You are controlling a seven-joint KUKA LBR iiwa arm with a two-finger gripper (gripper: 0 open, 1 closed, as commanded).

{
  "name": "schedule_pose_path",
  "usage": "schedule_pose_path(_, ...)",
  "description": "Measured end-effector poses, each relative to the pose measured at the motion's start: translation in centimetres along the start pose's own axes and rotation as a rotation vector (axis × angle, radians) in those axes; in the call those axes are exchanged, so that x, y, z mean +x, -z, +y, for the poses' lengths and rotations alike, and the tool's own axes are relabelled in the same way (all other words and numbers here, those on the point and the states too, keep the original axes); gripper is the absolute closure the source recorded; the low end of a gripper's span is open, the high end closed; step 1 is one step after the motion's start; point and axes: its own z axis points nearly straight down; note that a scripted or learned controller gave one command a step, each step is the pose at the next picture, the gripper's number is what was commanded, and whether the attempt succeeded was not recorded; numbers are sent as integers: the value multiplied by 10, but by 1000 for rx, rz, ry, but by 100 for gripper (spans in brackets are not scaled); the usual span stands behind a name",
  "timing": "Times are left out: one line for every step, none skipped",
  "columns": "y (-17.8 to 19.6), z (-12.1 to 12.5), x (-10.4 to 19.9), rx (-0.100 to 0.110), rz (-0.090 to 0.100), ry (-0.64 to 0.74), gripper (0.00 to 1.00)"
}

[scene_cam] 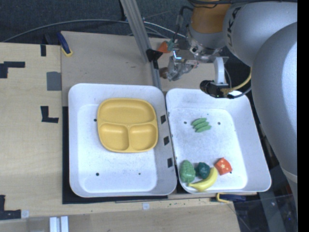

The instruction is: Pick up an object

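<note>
From above, the claw (179,70) hangs past the far rim of the right bin (241,105); whether it is clenched or released cannot be told. That bin's middle lies bare around a ribbed green pod (201,125). Crowded into its near corner are a bumpy green vegetable (187,170), a dark green piece (203,169), a smooth yellow banana (206,181) and a red piece (222,166). The left bin (79,129) holds a matte yellow divided plate (127,124).

Light: even and fairly bright, from overhead.
Shadows: soft, faint.
Glare: mild on the white bins (77,129).
Sharpness: slightly soft, grainy.
</note>
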Motion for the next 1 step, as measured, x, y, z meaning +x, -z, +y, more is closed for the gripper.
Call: schedule_pose_path(-26,-2,56,3,-1,-1,100)
